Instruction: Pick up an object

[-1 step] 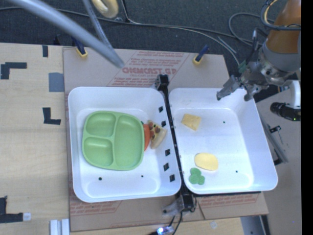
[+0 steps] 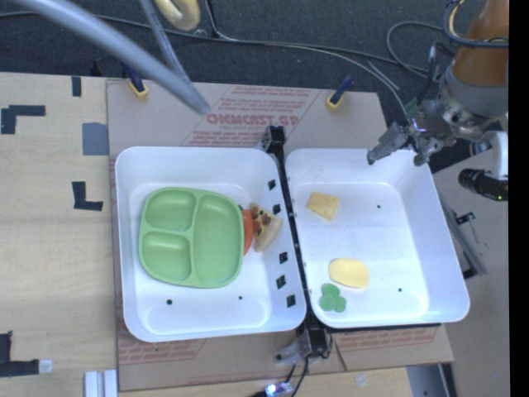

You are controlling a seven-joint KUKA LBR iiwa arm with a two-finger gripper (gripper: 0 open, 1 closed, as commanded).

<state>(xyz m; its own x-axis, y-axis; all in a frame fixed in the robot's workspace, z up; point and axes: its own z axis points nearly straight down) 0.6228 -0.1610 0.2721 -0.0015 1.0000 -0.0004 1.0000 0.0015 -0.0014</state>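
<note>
While claw [image 2: 400, 150] hovers open, cheese wedge [image 2: 323, 206] well apart

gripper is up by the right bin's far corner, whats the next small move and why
Probably swing in over the yellow wedge, the nearest piece. The gripper sits at the right bin's far rim with nothing between its spread fingers, and every item lies apart from it.

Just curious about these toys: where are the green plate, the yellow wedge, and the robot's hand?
green plate [image 2: 192, 236], camera view, centre divider.
yellow wedge [image 2: 323, 206], camera view, top face.
hand [image 2: 398, 149], camera view, between fingertips.
</note>
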